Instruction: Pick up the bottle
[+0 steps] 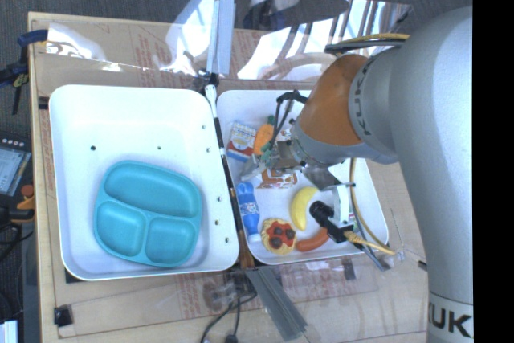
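The bottle (pixel 247 207) is small, with a blue label and a white cap end. It lies along the left wall of the right bin (pixel 369 209), near the front. My gripper (pixel 271 163) reaches down into the middle of that bin from under the orange-banded wrist. It sits above and to the right of the bottle, over a crinkled packet, apart from the bottle. The wrist hides most of the gripper.
The right bin also holds a banana (pixel 300 206), a toy pizza slice (pixel 279 235), a red sausage (pixel 312 240), a carrot (pixel 263 137) and a small carton (pixel 240 137). A blue divided plate (pixel 148 212) lies in the left bin (pixel 120 112). The arm's body fills the right side.
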`<state>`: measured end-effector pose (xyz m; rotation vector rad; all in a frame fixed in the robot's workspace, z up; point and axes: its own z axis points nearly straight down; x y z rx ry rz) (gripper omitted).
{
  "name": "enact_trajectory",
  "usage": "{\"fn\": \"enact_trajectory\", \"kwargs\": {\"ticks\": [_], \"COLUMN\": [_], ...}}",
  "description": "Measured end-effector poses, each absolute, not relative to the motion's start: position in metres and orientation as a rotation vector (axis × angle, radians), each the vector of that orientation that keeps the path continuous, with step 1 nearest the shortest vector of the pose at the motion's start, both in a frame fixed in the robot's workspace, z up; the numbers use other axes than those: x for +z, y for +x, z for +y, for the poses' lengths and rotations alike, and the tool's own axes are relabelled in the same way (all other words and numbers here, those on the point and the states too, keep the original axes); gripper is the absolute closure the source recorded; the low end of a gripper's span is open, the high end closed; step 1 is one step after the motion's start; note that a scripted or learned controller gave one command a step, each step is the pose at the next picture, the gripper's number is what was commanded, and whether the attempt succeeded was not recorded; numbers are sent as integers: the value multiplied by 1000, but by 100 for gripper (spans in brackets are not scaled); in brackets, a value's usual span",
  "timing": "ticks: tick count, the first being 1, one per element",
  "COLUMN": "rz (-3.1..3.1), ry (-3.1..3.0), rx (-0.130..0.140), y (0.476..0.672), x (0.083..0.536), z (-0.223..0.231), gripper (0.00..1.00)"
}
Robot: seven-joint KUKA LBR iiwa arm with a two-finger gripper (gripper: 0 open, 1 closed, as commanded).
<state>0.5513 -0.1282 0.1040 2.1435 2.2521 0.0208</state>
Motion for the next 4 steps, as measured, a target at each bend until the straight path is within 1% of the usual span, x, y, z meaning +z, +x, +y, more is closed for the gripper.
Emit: {"fn": "enact_trajectory", "kwargs": {"ticks": [1, 2, 3, 4], "rz": [2295, 2315, 2126, 2189], "ry": [2110, 2095, 2277, 2257], "rx": [15, 9, 27, -5], "y": [584, 602, 521, 564], "x": [103, 107, 103, 89], "z": [-123, -105, -119, -113], "gripper": [0, 0, 0, 0]}}
